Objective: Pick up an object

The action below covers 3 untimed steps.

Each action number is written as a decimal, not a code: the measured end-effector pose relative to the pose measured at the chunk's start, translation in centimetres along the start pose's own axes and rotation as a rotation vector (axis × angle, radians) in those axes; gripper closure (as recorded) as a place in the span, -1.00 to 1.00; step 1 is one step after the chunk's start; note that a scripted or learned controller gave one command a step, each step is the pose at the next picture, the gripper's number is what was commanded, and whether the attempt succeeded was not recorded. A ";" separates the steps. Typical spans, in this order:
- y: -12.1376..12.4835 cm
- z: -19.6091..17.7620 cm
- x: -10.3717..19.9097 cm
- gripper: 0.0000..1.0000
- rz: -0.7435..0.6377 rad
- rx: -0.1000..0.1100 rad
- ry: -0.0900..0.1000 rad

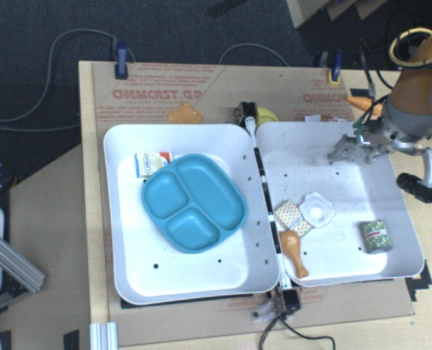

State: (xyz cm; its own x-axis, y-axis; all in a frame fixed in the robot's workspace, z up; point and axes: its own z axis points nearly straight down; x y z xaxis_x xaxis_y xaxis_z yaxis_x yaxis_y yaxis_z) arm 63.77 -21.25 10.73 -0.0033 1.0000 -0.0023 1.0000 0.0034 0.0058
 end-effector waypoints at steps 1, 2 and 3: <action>3.3 -8.5 4.9 -1.00 -0.003 -0.007 -0.001; 2.9 1.3 -0.1 -1.00 -0.001 0.011 0.008; 0.2 1.0 10.8 -1.00 -0.006 0.008 0.009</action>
State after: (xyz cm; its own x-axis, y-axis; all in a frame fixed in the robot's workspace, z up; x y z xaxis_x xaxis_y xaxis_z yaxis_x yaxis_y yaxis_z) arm 63.93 -10.41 9.69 -0.0094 0.9999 0.0066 1.0000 0.0094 -0.0025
